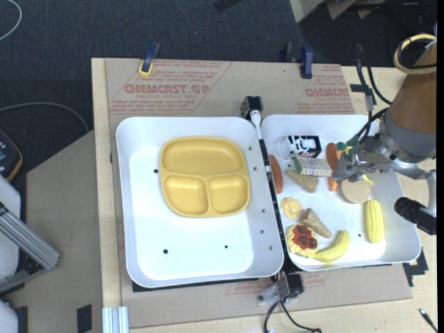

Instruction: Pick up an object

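Nearest the camera, at the lower right of the frame, a banana (334, 248) lies by the near rim of the right bin (395, 252), touching a pizza slice (303, 238) with red topping.

Gripper (352, 164) sits low at the right of that bin, directly above a round tan disc (356, 191) and just beside a carrot (334, 156). Whether it is spread or closed cannot be told, and nothing is visibly held. No single target is evident; the disc and the carrot lie closest to it.

Risks, as judgement:
- Crowding. Carrot, disc and a cracker wedge (303, 180) lie close together, so a descent may strike two items or push one aside.
- The disc looks flat and low, and may slip rather than lift.
- Wall contact if the arm shifts toward the bin's right rim.

Count:
- Bins: two. The left bin (139, 241) bears one yellow divided tray (205, 175).
- Right bin: one banana, one corn cob (373, 220), one carrot, one hot dog (277, 173) against the centre divider, one pizza slice, one round disc, one cracker wedge, one tan wedge (316, 220), one pale biscuit (291, 206), one black-and-white card (304, 144).
- A small greenish item by the card is too unclear to name.
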You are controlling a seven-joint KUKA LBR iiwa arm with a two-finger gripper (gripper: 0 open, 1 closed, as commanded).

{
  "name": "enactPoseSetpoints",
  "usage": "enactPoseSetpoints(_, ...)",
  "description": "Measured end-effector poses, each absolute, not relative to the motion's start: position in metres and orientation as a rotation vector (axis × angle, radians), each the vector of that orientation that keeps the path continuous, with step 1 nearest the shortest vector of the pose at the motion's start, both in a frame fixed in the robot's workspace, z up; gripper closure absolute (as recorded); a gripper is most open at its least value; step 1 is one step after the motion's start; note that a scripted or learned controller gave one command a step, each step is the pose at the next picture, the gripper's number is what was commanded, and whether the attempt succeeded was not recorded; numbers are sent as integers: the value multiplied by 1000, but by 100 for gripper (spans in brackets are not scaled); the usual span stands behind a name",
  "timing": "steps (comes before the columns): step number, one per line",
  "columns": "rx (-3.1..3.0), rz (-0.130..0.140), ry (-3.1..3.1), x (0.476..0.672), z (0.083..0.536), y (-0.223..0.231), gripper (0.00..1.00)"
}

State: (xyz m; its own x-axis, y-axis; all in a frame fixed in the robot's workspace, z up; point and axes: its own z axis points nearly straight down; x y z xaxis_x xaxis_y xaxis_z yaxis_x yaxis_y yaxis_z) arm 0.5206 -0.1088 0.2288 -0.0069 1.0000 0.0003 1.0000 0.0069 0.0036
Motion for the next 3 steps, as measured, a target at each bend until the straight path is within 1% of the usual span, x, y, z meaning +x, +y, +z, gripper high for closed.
enactPoseSetpoints(2,2214,4,2227,542,236,-13,100)
enactPoseSetpoints(3,2220,-2,2228,548,219,22,100)
